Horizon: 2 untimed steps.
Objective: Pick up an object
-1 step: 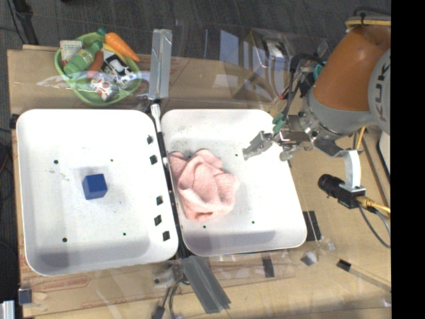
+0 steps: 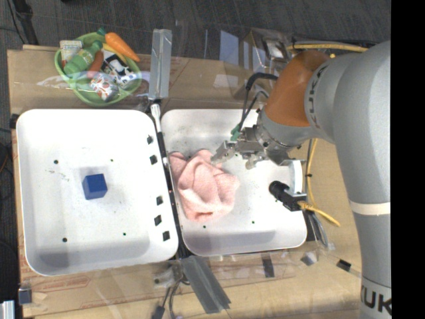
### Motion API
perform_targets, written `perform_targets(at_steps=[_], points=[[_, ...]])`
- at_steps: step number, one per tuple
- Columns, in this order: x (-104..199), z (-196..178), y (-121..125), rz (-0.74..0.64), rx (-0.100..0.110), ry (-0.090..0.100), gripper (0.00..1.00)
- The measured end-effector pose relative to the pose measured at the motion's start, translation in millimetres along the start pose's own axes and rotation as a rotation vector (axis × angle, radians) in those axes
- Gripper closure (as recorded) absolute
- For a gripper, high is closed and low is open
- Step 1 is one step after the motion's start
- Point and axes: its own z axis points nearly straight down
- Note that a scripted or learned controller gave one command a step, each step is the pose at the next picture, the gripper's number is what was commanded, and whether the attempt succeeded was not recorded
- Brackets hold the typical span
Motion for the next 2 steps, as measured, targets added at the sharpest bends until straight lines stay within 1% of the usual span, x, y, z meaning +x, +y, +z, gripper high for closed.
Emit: perform_targets(at_steps=[1,2], points=[[-22.9,-82.8,0.0,-0.111,-0.007,-0.001,0.00],[44.3,38.9,-6.6,-0.159,-0.001,0.000,0.00]])
